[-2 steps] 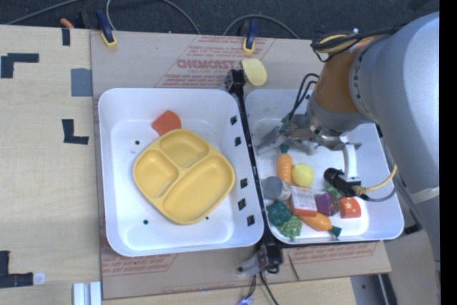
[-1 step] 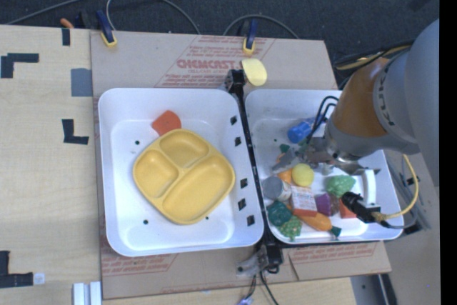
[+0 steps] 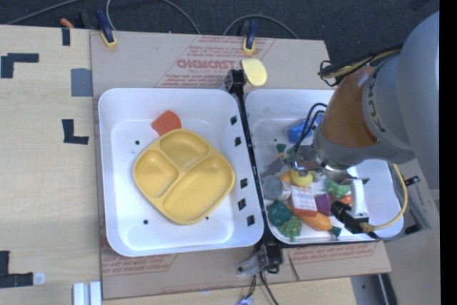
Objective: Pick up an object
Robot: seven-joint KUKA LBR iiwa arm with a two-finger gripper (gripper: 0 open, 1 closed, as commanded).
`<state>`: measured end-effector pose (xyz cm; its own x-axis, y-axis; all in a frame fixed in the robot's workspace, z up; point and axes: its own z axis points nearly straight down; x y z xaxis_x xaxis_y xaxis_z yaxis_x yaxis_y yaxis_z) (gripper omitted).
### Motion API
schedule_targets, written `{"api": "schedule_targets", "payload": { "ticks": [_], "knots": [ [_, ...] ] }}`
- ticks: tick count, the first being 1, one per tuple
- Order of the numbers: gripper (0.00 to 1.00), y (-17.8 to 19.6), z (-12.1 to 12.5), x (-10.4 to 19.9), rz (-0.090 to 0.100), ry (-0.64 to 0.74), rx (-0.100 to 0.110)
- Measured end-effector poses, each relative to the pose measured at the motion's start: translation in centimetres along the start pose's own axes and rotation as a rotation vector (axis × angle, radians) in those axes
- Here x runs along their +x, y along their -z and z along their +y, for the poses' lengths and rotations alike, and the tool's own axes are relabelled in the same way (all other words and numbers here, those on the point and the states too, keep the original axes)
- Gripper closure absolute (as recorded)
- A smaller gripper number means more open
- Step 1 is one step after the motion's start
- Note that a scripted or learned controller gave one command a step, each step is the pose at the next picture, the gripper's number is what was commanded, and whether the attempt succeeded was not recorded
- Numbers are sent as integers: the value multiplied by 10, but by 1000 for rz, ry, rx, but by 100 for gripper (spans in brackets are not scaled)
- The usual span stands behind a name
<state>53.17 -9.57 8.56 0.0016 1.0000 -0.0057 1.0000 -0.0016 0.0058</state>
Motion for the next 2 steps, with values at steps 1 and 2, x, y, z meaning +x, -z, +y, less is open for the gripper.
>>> {"api": "schedule_targets", "payload": {
  "ticks": [1, 2],
  "knots": [
    [100, 10, 1, 0, 1, 1, -1],
    [100, 100, 37, 58, 6, 5, 3]
  ]
}}
